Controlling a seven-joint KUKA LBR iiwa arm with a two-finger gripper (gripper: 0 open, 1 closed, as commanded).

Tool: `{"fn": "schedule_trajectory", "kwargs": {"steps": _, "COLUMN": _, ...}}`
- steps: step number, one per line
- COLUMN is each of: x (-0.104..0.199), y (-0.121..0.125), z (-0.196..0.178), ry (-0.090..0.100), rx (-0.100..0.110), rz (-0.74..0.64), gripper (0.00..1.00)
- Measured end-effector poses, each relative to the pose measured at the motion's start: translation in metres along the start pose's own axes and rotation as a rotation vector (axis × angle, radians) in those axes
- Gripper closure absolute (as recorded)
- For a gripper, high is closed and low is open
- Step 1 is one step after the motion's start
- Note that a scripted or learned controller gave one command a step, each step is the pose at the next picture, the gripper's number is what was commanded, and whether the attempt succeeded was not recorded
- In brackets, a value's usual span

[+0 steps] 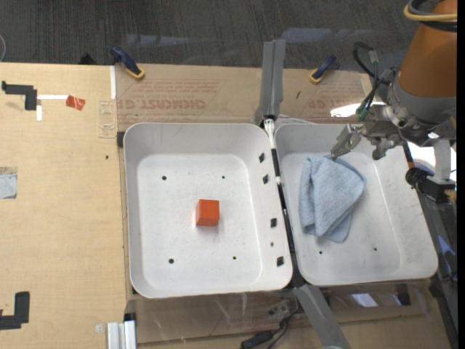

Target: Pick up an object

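A light blue cloth lies crumpled in the right bin, toward its left half. An orange-red cube sits near the middle of the left bin. My gripper hangs over the back of the right bin, just above the cloth's upper right corner. Its two fingers are spread apart and hold nothing between them. The orange band of the arm rises above it at the top right.
A grey divider runs between the two bins. Blue and yellow clamps hold the cardboard backing at the rear. Cables hang beside the wrist on the right. A wooden board lies to the left of the bins.
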State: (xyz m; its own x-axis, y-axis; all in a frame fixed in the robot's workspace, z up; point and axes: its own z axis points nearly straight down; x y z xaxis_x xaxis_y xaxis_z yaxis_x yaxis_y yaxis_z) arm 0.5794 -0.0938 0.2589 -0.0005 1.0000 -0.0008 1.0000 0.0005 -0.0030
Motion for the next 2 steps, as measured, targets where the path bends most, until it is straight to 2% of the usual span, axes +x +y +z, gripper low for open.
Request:
{"fn": "schedule_trajectory", "kwargs": {"steps": 1, "x": 0.081, "y": -0.018, "z": -0.062, "ry": 0.0, "rx": -0.002, "rz": 0.056, "gripper": 0.0}}
{"fn": "schedule_trajectory", "kwargs": {"steps": 2, "x": 0.08, "y": -0.016, "z": -0.081, "ry": -0.002, "rx": 0.0, "rz": 0.338, "gripper": 0.0}}
